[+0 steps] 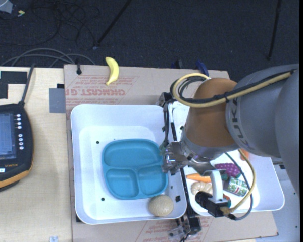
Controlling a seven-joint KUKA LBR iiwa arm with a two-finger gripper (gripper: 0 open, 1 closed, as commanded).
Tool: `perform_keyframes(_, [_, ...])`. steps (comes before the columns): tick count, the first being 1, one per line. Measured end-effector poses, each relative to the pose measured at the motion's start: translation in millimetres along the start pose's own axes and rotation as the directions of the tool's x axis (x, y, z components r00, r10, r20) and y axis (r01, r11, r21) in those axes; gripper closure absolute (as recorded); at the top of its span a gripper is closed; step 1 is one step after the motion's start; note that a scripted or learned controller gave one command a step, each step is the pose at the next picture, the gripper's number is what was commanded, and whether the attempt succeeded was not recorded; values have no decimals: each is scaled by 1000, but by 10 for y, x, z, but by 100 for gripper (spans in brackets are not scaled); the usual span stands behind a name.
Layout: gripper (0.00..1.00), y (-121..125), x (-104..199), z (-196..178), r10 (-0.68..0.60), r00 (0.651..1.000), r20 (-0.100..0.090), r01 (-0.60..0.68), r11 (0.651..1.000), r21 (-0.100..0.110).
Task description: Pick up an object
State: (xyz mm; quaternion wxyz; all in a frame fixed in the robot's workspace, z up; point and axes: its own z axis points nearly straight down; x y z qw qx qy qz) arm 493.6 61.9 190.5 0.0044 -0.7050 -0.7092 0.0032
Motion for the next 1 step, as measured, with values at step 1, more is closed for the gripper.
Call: perform_keyframes(1, [100,-182,-27,-1498,4,1000,-2,-4,1000,-24])
